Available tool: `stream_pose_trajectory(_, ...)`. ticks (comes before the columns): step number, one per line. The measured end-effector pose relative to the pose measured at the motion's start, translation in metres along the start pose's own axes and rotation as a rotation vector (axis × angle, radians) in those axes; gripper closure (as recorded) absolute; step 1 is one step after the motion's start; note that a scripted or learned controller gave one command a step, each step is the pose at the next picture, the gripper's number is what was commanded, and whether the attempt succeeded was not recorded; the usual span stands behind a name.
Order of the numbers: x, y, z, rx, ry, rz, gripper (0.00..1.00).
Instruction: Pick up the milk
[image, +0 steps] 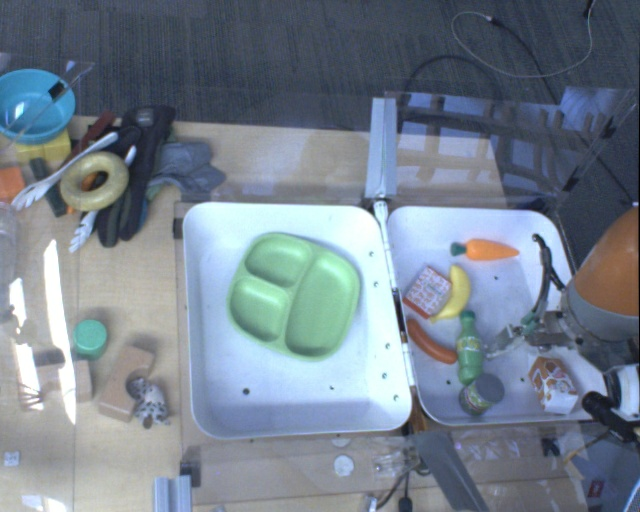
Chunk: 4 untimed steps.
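We see the gripper (515, 335) low over the right bin (520, 222), near its right wall, its thin fingers reaching left toward the middle of the bin; we cannot tell how its jaws stand. The milk carton (553, 385) lies just beside it, toward the bin's front right corner, apart from the fingertips and not between them. Left of the gripper a green bottle (469, 350) stands with a dark can (483, 394) at the front edge below it and a red sausage (431, 343) beside it. Farther left lie a banana (457, 292) and a small red box (429, 290); a carrot (485, 250) rests toward the back edge. The left bin (210, 330) holds a green divided plate (296, 294).
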<state>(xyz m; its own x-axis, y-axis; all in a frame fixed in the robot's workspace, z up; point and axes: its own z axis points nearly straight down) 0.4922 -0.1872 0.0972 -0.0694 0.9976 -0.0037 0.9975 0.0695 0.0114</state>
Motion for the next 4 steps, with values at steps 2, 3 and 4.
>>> stream_pose_trajectory(2, -0.018, 0.002, -0.006, -0.01, -0.002, -0.208, 1.0)
stream_pose_trajectory(3, -0.018, 0.002, -0.006, -0.01, -0.002, -0.208, 0.0)
stream_pose_trajectory(4, -0.018, -0.002, 0.008, -0.001, 0.0, -0.142, 0.0)
